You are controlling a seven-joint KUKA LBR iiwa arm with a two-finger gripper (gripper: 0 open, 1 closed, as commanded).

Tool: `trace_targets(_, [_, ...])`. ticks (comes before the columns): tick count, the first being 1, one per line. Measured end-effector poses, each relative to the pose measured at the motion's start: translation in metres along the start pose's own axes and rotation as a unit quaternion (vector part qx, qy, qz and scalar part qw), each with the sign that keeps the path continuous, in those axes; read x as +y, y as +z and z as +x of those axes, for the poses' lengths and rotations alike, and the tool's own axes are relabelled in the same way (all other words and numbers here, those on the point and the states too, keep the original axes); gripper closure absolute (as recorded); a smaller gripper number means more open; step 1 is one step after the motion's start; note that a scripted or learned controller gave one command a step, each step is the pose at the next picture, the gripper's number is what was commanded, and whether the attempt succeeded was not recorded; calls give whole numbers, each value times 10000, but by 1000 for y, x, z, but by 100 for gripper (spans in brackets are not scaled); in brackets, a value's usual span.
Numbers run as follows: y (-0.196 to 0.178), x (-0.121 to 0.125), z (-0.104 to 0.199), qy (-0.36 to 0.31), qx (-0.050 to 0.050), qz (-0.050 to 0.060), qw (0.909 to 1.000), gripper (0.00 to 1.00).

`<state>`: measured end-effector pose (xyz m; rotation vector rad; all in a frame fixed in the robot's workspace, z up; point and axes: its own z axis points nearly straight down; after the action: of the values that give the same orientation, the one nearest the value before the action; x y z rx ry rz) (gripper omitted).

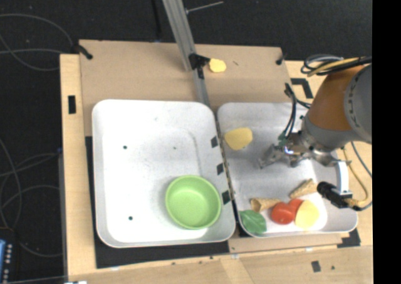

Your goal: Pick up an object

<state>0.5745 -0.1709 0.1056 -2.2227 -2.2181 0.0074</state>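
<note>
Gripper (270, 157) hung low in right white bin (263, 116), nr pale yellow rounded toy (239, 138); finger state indeterminate; nothing seen held, pick outstanding

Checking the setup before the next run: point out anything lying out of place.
One small yellow piece lies on the brown board behind the bins, beside the metal post, outside both bins; other items sit inside them.

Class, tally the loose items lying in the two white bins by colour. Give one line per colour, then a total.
Green: 2, the green bowl and a green piece
Yellow: 2, a pale yellow piece and a yellow piece
Red: 1, a red piece
Tan: 2, two tan sticks
Total: 7
</note>
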Motion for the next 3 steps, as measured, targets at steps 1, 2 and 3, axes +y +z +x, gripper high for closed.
trace_targets(1, [-14, 2, 0, 22, 11, -34, 10000, 100])
trace_targets(2, [-59, 2, -7, 9, 6, -52, 10000, 100])
trace_targets(3, [-99, 4, -8, -26, 7, -52, 10000, 100])
